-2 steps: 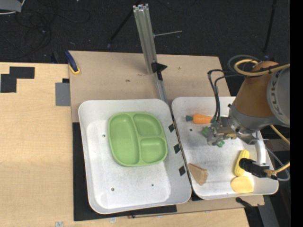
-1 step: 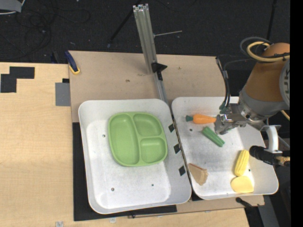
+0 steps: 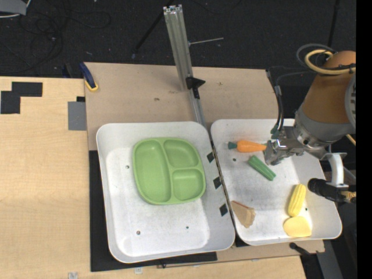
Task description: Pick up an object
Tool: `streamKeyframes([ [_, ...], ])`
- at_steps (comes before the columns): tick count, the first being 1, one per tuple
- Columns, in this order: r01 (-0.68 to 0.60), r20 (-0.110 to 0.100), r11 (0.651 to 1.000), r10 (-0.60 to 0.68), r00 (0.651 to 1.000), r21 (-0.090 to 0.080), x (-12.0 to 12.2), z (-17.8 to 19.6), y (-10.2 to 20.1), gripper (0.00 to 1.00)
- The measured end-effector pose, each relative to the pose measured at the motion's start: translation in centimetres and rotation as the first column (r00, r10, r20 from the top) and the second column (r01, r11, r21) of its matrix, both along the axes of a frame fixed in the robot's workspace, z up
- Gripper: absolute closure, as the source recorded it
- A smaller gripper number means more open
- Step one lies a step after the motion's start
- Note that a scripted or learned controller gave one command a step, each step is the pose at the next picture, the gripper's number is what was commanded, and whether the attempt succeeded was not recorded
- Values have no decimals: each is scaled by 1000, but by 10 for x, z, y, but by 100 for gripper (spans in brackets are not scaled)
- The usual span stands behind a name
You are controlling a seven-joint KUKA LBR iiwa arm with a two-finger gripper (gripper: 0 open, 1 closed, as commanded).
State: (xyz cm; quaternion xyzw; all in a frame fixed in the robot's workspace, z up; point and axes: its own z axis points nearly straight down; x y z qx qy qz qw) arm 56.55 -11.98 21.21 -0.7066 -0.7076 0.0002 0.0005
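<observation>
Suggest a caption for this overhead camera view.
Gripper hovers between carrot and green pod in the right bin.

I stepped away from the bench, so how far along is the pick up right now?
Done: the claw has reached the right bin, low beside the carrot and green stick. In hand: nothing visibly gripped. Left: grasping and lifting; corn, yellow piece and tan wedge lie untouched.

A robotics lab, shown by two white bins (image 3: 116, 214) on a plywood bench (image 3: 145, 92), an aluminium extrusion post (image 3: 179, 45) rising up-left of the gripper (image 3: 278, 150), and loose cables (image 3: 52, 16) over dark carpet beyond.
</observation>
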Motion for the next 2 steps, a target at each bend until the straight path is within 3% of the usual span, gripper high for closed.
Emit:
streamKeyframes([
  [2, -2, -4, 1000, 2, 1000, 1, -23, -9, 93, 100],
])
